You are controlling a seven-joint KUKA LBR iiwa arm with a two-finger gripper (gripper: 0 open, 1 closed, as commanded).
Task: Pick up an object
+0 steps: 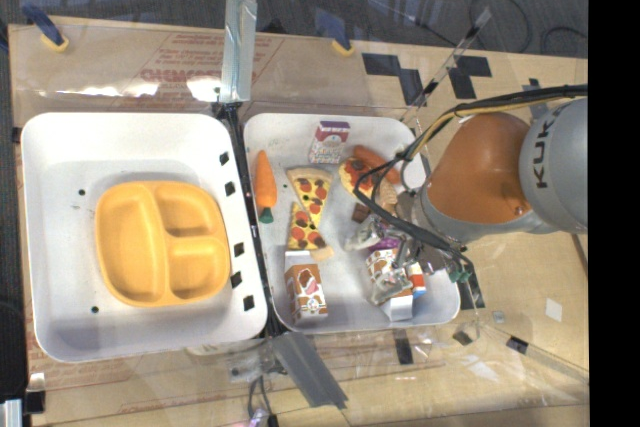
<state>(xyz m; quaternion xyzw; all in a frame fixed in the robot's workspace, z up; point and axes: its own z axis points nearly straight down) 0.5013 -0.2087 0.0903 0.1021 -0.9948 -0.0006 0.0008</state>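
Observation:
The right bin (345, 321) holds several toy foods. An orange carrot (263, 183) lies along its left wall. Two pizza slices (308, 207) lie beside it, with a brown carton (306, 288) below them. At the top there is a white and purple packet (329, 142), and to its right an orange bun (360, 167). My gripper (386, 237) hangs low over the bin's right half, among black cables. Just beneath it sit a crumpled packet (381, 271) and a small white box (404, 301).
The left bin (60, 140) holds a yellow divided tray (160, 241). The arm's orange band (478, 171) covers the right bin's right wall. A metal clamp (239, 45) stands at the top between the bins. Tape marks dot the cardboard bench.

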